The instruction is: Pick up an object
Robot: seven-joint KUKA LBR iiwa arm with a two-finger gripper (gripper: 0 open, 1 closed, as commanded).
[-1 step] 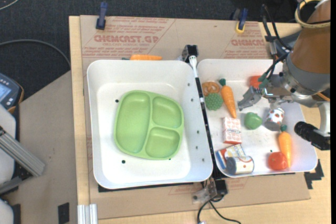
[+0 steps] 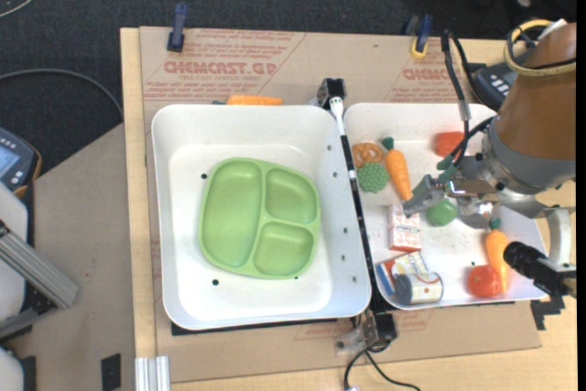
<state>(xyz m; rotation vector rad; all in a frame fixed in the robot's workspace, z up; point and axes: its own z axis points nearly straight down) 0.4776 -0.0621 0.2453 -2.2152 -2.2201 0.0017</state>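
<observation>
The right bin [image 2: 513, 220] holds several small objects. An orange carrot [image 2: 397, 174] lies beside a green spiky ball [image 2: 373, 178] and a brown pretzel-like piece [image 2: 366, 152] near the bin's left wall. A small red-and-white box [image 2: 406, 230] and a can [image 2: 417, 282] lie toward the front. A red piece [image 2: 448, 143] sits at the back, and a red tomato [image 2: 485, 281] and an orange piece [image 2: 497, 249] lie at the front right. My gripper [image 2: 438, 197] hangs low over the bin's middle, right above a green round object [image 2: 441, 214] that it partly hides.
The left bin [image 2: 174, 197] holds a green divided plate [image 2: 260, 218]. A black divider clip [image 2: 331, 92] sits between the bins at the back. Cables [image 2: 458, 78] run down to the wrist. An orange strip [image 2: 254, 101] lies behind the left bin.
</observation>
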